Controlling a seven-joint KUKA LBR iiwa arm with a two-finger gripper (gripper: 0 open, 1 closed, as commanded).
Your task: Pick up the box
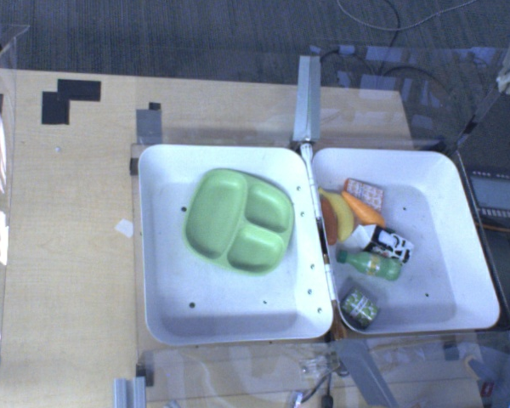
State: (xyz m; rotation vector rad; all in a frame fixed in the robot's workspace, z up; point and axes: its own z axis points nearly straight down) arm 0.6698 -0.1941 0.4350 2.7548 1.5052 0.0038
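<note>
1. Box [364,194]: small, red-and-white, lies flat in the right bin [459,228], toward its back-left, just beside the carrot [363,208] and banana [343,217].
2. Tool: can't tell its state; nothing grips the box yet.
3. Risk: box is low and flat, so the tool may slide over the top or only nudge it w/o getting a grip.
4. Risk: the carrot is touching or nearly touching the box's front edge, so a descent there could catch the carrot instead.
5. Risk: clutter nearby, incl. a black-and-white toy [389,244], green bottle [371,264] and round tin [359,306]; a wide approach may knock them.
6. Left bin [161,296] holds a green tray [238,219], well apart, prob. no issue.
</note>
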